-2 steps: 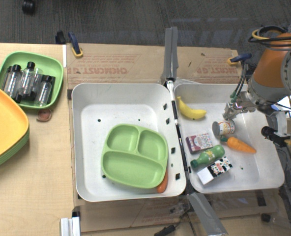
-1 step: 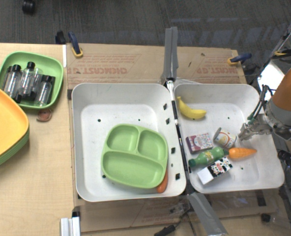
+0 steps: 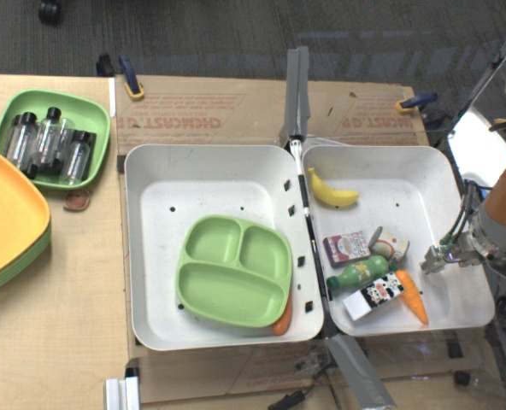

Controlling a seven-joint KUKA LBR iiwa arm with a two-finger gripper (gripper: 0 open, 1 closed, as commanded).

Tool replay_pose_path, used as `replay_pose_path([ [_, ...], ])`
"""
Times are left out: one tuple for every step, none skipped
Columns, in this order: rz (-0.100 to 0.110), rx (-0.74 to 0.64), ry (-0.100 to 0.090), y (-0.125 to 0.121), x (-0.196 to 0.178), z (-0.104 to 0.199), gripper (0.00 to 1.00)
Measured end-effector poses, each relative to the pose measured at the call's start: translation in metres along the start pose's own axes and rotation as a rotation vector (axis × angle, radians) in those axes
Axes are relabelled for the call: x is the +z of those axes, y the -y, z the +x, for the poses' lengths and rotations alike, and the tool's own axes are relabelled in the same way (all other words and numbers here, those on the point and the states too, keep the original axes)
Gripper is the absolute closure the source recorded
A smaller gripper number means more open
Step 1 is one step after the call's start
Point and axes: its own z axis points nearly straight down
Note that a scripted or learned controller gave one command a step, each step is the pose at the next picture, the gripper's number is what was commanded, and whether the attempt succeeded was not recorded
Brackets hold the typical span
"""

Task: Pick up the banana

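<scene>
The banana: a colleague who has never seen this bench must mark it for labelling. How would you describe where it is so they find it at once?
Take the right-hand white bin of the two. The banana lies alone in its far left corner, close to the divider between the bins. It is the only plain yellow, curved item; the bin's other things, such as the green bottle and carrot, cluster nearer the front.

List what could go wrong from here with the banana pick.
1. The banana lies close to the right bin's left wall, so a finger may hit the divider.
2. The gripper sits at the bin's far right edge; crossing over, it could knock the carrot or bottle.
3. The curved banana may slip sideways.
</scene>
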Motion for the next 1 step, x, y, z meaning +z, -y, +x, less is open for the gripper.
replay_pose_path([
  [-0.001, 0.101, 0.001, -0.0335, 0.0002, -0.003, 1.0],
])
